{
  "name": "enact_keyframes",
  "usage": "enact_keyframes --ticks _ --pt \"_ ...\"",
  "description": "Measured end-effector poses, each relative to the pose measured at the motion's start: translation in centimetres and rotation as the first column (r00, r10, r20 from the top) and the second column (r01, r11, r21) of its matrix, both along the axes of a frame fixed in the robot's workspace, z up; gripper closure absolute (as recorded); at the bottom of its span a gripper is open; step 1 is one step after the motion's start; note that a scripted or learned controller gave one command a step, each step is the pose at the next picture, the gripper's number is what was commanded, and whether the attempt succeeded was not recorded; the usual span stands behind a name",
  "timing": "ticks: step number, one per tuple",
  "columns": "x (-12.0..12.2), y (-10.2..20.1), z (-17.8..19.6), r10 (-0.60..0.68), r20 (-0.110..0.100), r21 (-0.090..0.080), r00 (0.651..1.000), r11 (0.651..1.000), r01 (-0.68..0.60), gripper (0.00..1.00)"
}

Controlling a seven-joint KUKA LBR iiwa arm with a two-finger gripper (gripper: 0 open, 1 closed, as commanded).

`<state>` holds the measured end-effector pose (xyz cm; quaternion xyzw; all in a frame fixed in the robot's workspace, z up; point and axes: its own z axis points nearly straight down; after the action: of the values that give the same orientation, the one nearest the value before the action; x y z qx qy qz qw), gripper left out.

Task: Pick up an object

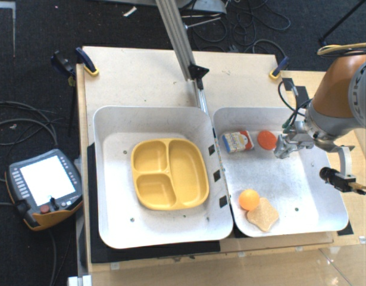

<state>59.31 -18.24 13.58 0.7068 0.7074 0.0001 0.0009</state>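
Camera view: the gripper [284,148] hangs low over the right bin [313,183], far side; whether it is spread or pressed together cannot be told. The red ball [266,139] lies just left of it, nearest candidate, beside the small carton [237,141].

Bright, even overhead light; sharp, soft shadows.

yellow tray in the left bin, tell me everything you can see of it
The yellow tray is a rounded-corner plate, plastic by its look, moulded into three compartments: two smaller ones on the left, one above the other, and a long one on the right. It lies flat and right way up, slightly rotated, near the middle of the left bin. Nothing sits in it or touches it besides the bin floor.
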Motion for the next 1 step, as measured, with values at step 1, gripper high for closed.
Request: enact_keyframes --ticks 1 --pt "-0.8 0.42 5.36 0.001 0.004 0.0 1.0 1.0 -0.001 1.0"
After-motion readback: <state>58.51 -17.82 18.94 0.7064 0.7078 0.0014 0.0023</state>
